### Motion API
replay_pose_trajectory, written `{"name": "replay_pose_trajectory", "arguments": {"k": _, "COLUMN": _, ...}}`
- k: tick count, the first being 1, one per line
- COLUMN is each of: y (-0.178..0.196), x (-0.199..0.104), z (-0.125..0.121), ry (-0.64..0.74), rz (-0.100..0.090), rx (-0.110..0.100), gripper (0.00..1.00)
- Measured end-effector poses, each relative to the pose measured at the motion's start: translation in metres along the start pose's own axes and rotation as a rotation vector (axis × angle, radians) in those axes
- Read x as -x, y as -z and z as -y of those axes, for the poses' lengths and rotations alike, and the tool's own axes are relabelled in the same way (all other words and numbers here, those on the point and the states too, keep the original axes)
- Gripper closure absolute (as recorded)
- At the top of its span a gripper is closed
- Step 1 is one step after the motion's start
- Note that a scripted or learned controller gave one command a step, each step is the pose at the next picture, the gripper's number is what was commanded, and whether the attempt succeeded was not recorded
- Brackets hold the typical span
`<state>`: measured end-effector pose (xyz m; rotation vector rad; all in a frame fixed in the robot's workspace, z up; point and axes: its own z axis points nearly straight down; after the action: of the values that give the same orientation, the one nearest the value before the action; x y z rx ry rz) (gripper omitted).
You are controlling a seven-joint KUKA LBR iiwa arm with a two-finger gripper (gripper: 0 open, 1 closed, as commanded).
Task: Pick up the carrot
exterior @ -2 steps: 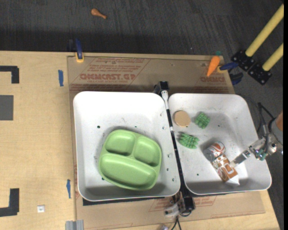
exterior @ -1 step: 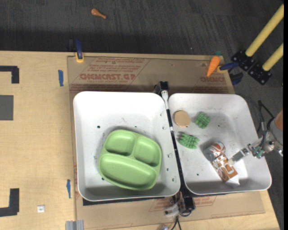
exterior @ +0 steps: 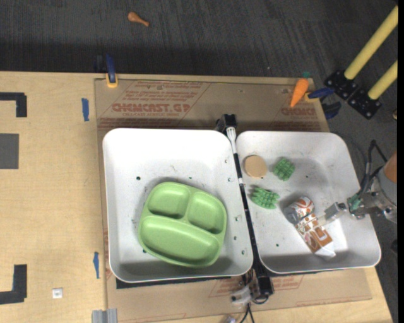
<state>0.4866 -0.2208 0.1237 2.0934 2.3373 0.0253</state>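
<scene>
Farthest to the left of the gripper, up on the dark floor beyond the table [exterior: 50, 189]: a small orange scrap [exterior: 137, 19], too small to identify.

Well to the gripper's left, past the seam between the bins: a green divided plate [exterior: 183, 223] lying flat in the left bin [exterior: 126, 151], toward its near side.

Closer in, within the right bin [exterior: 328, 142]: a round tan disc [exterior: 255, 166] by the seam, a bumpy green lump [exterior: 283, 168] just beside it, and a second green lump [exterior: 264, 198] a little nearer the camera.

Above and left of the gripper, outside both bins on the cardboard sheet at the right bin's far edge: the carrot [exterior: 298, 94], orange with a green top, tilted, well apart from the gripper.

Just left of the gripper: a crumpled orange-and-white packet [exterior: 312, 227] on the bin floor, upper corner right at the gripper's tip.

At the right bin's right side, reaching in low: the gripper [exterior: 333, 210]. Cannot tell whether open or closed; nothing seen held.

Up and right of the gripper: two yellow poles [exterior: 379, 38] in black clamps.
</scene>
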Motion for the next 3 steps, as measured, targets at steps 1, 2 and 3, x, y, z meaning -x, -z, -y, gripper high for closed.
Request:
{"name": "replay_pose_trajectory", "arguments": {"k": 1, "y": -0.012, "x": -0.007, "z": 0.005, "ry": -0.275, "rz": -0.008, "rx": -0.019, "gripper": 0.00}}
{"name": "replay_pose_trajectory", "arguments": {"k": 2, "y": -0.033, "x": -0.019, "z": 0.005, "ry": 0.332, "rz": 0.004, "rx": -0.016, "gripper": 0.00}}
{"name": "replay_pose_trajectory", "arguments": {"k": 3, "y": -0.034, "x": -0.003, "z": 0.002, "ry": 0.782, "rz": 0.006, "rx": -0.005, "gripper": 0.00}}
